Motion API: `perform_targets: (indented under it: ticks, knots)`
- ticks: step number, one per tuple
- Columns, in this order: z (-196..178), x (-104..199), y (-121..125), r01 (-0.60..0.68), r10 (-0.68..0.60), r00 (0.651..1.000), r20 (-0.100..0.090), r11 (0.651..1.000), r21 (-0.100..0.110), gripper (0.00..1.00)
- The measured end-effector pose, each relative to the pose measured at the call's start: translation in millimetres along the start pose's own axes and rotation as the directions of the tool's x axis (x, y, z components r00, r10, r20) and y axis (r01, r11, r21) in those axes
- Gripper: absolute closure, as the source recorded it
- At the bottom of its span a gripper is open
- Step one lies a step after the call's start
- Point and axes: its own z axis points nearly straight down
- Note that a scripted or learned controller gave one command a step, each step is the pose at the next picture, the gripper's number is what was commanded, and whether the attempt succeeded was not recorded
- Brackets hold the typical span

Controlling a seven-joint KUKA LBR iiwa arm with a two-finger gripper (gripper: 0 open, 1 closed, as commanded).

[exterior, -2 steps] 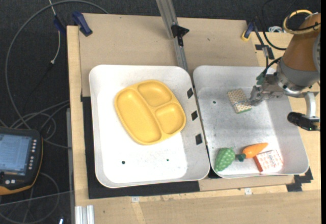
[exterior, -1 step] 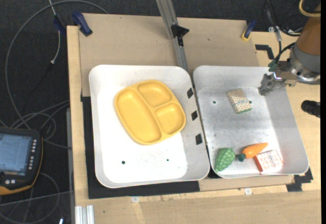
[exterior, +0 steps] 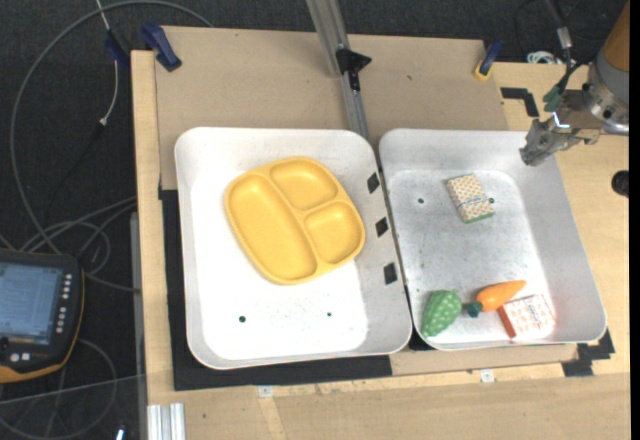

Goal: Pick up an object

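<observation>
The right bin [exterior: 440, 238] holds a small patterned box [exterior: 469, 197] near its back, a green toy vegetable [exterior: 441, 312] at the front, an orange carrot [exterior: 497, 294] beside it, and a red-and-white carton [exterior: 528, 316] in the front right corner. My gripper [exterior: 540, 141] hovers over the bin's back right corner, up and to the right of the patterned box and apart from it. Nothing shows between its fingers.
The left bin [exterior: 205, 308] carries a yellow divided plate [exterior: 293, 218]. A metal pole [exterior: 330, 18] slants down to the gap between the bins. Blue clamps [exterior: 160, 46] sit at the bench's back corners. A tablet [exterior: 35, 313] lies off the bench at left.
</observation>
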Motion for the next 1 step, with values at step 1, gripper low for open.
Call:
perform_targets:
  ticks: [1]
  knots:
    - [-3.2,0.2,0.9,-0.001,0.001,1.0,-0.002,1.0,0.006,1.0]
